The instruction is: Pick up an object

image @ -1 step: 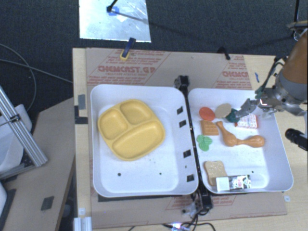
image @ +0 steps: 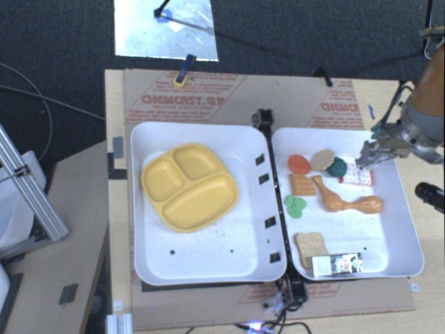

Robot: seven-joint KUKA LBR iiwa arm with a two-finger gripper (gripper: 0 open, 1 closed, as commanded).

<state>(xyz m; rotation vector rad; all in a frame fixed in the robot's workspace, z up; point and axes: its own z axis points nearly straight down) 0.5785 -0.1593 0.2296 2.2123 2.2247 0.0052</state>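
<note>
The right bin (image: 407, 252) holds several small toys: an orange-red round piece (image: 299, 163), a tan disc (image: 322, 160), a dark teal piece (image: 338, 167), a white and red packet (image: 358, 178), an orange cracker (image: 302, 184), a tan drumstick (image: 345, 201), a green leaf shape (image: 295, 206), a slice of toast (image: 311, 245) and a small printed box (image: 338, 264). My gripper (image: 366, 156) hangs over the bin's upper right part, just above the white and red packet, with its fingers pointing left and down. Nothing shows between them.
The left bin (image: 149, 263) holds a yellow divided plate (image: 189, 186). A black divider with clips (image: 272, 186) runs between the two bins. Both bins rest on a cardboard sheet (image: 229, 96). A metal frame (image: 28, 186) stands off the bench at the left.
</note>
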